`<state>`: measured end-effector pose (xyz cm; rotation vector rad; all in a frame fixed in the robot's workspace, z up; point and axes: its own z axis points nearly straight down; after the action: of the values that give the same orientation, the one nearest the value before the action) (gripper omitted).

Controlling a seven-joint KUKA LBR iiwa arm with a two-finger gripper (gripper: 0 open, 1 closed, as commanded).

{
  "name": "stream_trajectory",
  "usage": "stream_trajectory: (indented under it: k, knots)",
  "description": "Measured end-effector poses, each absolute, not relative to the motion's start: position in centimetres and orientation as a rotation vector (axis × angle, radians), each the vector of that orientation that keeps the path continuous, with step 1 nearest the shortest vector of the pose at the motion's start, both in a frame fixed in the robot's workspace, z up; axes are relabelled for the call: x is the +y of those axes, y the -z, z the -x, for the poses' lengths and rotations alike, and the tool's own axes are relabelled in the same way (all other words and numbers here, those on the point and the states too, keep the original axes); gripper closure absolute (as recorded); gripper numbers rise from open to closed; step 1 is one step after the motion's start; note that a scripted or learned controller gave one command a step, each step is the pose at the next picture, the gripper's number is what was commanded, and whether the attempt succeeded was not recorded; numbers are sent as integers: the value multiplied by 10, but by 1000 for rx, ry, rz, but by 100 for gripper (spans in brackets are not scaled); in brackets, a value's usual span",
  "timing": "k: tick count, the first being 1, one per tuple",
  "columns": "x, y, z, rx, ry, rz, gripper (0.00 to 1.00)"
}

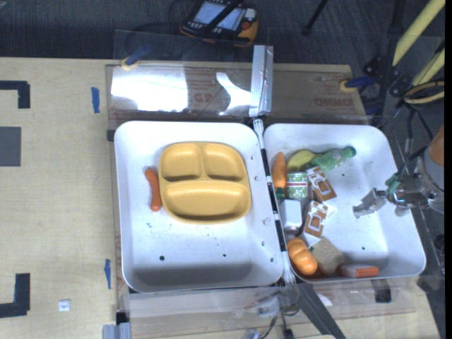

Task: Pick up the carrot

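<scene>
Bins sit side by side on the surface (56,189). Left bin (134,246) holds a yellow divided tray (205,181) near its centre, with a small orange sausage-like piece (153,189) lying just beside the tray's left edge.

Right bin (374,232) is cluttered along its left side: carrot (280,171) lies upright along the left wall near the top corner, close to the divider. Just right of it are a yellow-green fruit (302,159) and a green bottle (332,157) lying on its side. Below the carrot: a green-white packet (296,185), brown-white cartons (319,202) and a white box (291,212). Bottom left corner has an orange fruit (304,258) touching a tan sponge-like block (328,255); a thin orange-red stick (361,271) lies along the bottom wall.

End effector (369,205) is over the right half of the right bin, above bare floor, nothing between its fingers. Can't tell how far open it is. Carrot is well apart from it, up and to the left across the bin, with the cartons and bottle in between.
</scene>
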<state>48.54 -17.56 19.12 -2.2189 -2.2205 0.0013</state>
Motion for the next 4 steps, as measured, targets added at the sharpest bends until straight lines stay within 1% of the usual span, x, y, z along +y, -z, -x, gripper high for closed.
stream_trajectory:
  k: [1,2,3,4]
  knots:
    - [-114,-112,-490,-2232,29,2251,0]
    - [-110,-123,-489,-2228,34,2238,100]
    - [-184,-87,-487,-1882,3,2519,100]
    - [-184,-96,-488,-1883,2,2520,100]
